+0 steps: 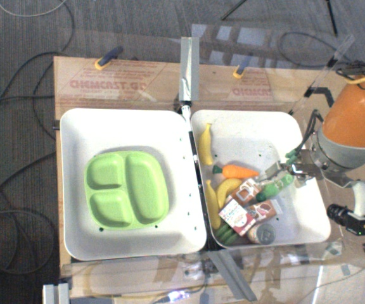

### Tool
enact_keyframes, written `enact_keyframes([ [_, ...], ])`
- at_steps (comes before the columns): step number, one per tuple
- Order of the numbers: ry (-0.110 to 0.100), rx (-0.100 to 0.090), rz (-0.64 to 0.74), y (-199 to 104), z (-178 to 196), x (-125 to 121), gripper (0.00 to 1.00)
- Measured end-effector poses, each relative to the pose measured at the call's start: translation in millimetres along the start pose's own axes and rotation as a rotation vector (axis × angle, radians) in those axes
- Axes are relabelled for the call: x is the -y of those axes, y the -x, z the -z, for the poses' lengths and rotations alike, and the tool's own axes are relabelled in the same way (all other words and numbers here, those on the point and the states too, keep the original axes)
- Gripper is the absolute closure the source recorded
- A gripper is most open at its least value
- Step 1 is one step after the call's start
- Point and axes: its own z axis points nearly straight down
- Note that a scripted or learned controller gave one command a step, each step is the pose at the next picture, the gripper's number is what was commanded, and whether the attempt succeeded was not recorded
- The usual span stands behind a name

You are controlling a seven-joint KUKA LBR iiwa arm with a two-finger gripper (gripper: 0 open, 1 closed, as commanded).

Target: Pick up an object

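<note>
1. Since the pile sits at the near edge of the right bin (296,128), the closest things are a grey-capped jar (263,234) lying on its side and a red-and-white carton (236,214) propped on green items.
2. Just beyond them lie two yellow bananas (224,189) and a small printed packet (249,189), touching the carton's upper corner.
3. The gripper (282,173) hangs over a green piece (274,185) beside the packet; whether the tips are spread or pressed together I cannot tell, and nothing is plainly pinched between them.
4. Past that rests an orange carrot (239,170), the likeliest pick: probably light, stiff toy plastic, smooth and round, so it may roll or slip. A hold across its thick middle looks safest.
5. A third banana (205,144) lies along the bin's left wall, apart from the heap.
6. The left bin (75,132) holds a green divided tray (127,189).
</note>
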Motion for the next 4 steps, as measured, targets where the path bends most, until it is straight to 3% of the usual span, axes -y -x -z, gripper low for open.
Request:
enact_keyframes([
  [1, 0.017, 0.005, 0.061, -24, -124, -69, 0.0],
  [2, 0.002, 0.0, 0.209, -73, -30, -91, 0.0],
  [3, 0.003, 0.003, 0.243, -43, -120, -108, 0.0],
  [4, 0.003, 0.002, 0.247, -76, -30, -101, 0.0],
])
